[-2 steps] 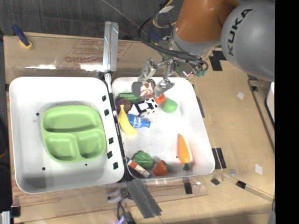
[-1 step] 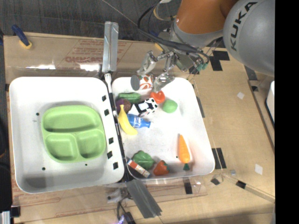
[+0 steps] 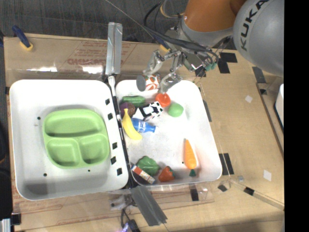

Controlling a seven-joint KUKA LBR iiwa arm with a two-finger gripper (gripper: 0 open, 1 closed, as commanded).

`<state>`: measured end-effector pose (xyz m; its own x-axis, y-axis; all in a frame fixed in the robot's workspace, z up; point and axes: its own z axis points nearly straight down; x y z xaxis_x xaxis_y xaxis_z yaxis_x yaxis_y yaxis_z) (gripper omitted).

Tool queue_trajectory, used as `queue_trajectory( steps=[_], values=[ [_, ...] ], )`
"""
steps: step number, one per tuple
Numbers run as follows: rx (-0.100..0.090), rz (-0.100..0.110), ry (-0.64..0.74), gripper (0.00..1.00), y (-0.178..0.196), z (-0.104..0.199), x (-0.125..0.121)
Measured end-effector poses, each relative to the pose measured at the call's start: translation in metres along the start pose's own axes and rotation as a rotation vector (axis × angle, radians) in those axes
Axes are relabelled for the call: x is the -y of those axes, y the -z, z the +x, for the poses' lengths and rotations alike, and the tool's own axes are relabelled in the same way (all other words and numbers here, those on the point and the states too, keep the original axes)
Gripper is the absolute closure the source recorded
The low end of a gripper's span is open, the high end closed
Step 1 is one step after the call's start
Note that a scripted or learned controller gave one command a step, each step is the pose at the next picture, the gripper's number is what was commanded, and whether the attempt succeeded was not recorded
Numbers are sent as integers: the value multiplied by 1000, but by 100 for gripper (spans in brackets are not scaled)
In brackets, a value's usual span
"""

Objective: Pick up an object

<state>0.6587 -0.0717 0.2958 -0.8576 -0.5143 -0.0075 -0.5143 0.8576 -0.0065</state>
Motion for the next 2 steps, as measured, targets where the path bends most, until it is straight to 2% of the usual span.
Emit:
queue_trajectory(
  steps=[1, 2],
  values=[
    [-10, -8, 34, 100, -49, 73, -25],
    [-4, -7, 168, 100, -54, 6, -42]
  ],
)
